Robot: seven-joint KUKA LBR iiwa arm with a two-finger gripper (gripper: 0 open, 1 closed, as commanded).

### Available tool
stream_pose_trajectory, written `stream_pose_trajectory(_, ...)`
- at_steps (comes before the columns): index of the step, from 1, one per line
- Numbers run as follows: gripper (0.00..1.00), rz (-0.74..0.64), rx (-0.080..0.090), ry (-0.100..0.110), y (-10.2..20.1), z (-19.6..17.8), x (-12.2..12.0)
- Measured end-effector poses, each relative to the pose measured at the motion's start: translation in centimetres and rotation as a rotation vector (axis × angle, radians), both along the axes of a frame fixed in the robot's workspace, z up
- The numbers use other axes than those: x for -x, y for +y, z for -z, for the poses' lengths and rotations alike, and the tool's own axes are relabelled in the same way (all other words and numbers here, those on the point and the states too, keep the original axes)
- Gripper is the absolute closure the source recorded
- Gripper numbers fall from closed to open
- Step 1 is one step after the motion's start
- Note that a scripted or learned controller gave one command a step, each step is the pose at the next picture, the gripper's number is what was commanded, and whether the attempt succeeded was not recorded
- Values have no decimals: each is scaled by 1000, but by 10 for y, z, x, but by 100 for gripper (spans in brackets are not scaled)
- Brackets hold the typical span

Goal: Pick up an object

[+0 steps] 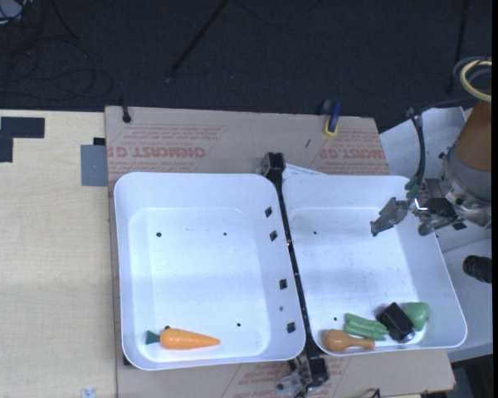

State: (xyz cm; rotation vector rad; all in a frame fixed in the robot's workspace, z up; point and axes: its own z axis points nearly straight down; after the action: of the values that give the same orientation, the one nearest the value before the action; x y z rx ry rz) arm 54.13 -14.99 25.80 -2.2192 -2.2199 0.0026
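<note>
- On your left, one carrot lay near the front wall of the left bin, its long axis running left-right, green top to the left and tip pointing right, well apart from the end effector.
- Two white bins sat side by side on the desk.
- In the right bin, four things clustered at the front right corner: one tan pear-shaped piece, one green pod, one black block and one green piece.
- The end effector hung over the right bin's far right part, above and behind that cluster; you could see nothing between its fingers, which stood spread apart.
</note>
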Motion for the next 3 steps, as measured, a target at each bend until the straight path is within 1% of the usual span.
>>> stream_pose_trajectory(1, 0, -4, 0, -2, 57, 177, -49)
stream_pose_trajectory(2, 0, -3, 3, -9, 20, 123, -106)
stream_pose_trajectory(3, 0, 2, 6, -14, -22, -5, -104)
